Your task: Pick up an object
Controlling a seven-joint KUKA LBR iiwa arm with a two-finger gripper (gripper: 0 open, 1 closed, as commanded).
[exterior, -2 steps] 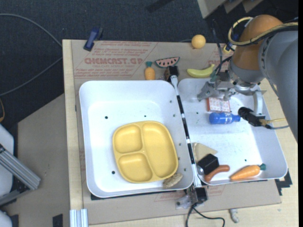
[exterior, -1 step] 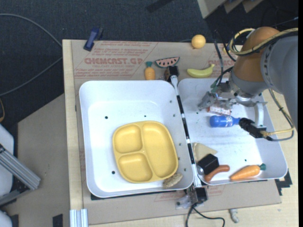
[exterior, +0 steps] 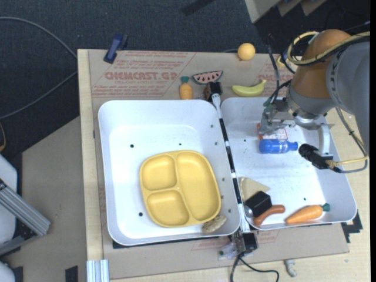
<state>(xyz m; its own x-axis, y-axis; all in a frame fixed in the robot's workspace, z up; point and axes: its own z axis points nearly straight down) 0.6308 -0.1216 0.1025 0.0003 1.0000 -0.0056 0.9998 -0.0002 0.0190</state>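
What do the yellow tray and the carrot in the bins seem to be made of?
Tray: probably hard plastic, smooth with a soft sheen; its three compartments have rounded, moulded edges and one even colour. Carrot: most likely toy plastic, uniform orange with a slight gloss and a small green tip; a rubbery material is also possible.

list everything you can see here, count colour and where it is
bins: 2, white, side by side on the bench
divided plate: 1, yellow, left bin
small roundish item: 1, tan, left bin near corner, by the plate; too small to name
bottle: 1, blue, right bin, lying under the gripper
toy carrot: 1, orange, right bin near edge
sausage: 1, reddish brown, right bin
black block: 1, right bin
tan wedge: 1, right bin
banana: 1, yellow, bench behind bins
watermelon slice: 1, bench
orange ball: 1, bench far edge
blue clip: 1, bench far left corner
gripper: 1, grey, over the bottle
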